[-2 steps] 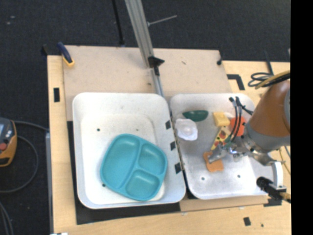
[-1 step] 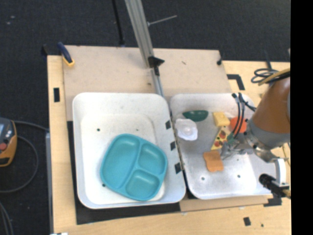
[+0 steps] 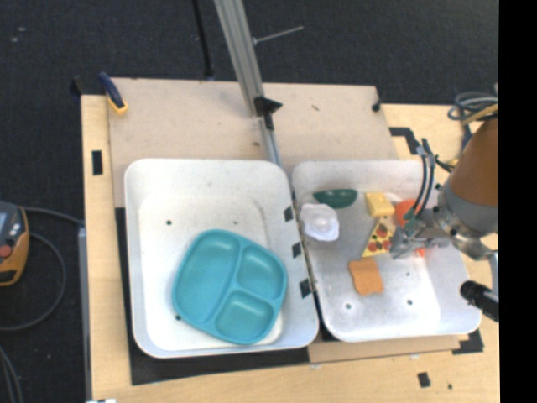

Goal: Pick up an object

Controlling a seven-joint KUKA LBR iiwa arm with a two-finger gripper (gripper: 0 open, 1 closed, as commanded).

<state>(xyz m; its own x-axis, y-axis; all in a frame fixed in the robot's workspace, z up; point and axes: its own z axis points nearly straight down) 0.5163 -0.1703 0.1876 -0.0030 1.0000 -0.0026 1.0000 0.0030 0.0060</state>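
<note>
The right bin [image 3: 419, 313] holds several small objects: a dark green piece [image 3: 336, 197], a clear white cup [image 3: 320, 222], a yellow block [image 3: 378, 204], a yellow piece with red dots [image 3: 378, 240] and an orange block [image 3: 366, 277]. My gripper [image 3: 409, 242] hangs low over the right half of this bin, just right of the dotted yellow piece. A small red-orange object [image 3: 404, 210] lies right beside the gripper's upper side, partly hidden by it. Nothing visible is lifted off the bin floor.
A teal divided plate [image 3: 231, 285] lies in the left bin [image 3: 168, 191]. A slanted aluminium post [image 3: 243, 53] rises behind the bins. The arm's grey and orange body [image 3: 477, 179] covers the right bin's right wall.
</note>
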